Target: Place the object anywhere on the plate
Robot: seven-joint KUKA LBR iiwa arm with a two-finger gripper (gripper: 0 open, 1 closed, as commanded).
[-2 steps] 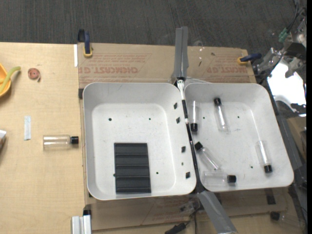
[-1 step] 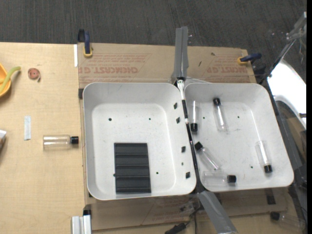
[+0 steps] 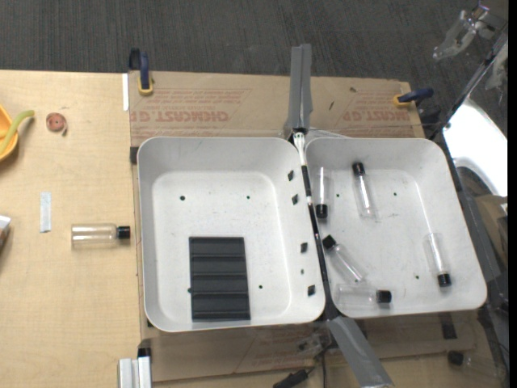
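Observation:
A black ribbed plate (image 3: 218,279) lies flat in the front part of the left bin (image 3: 144,217). Several clear vials with black caps lie scattered in the right bin (image 3: 456,192): one (image 3: 321,191) along its left wall, one (image 3: 363,191) near the back, one (image 3: 436,257) at the right, and two (image 3: 345,260) (image 3: 365,296) at the front left. A pale, blurred shape that looks like my gripper (image 3: 460,32) hangs at the top right, well beyond the bins and far from every vial. Nothing rests on the plate.
On the wooden bench left of the bins lie another clear vial (image 3: 97,233), a small white strip (image 3: 45,212), a red disc (image 3: 55,122) and a yellow object (image 3: 8,132). Clamps (image 3: 139,67) (image 3: 412,97) hold the cardboard behind the bins.

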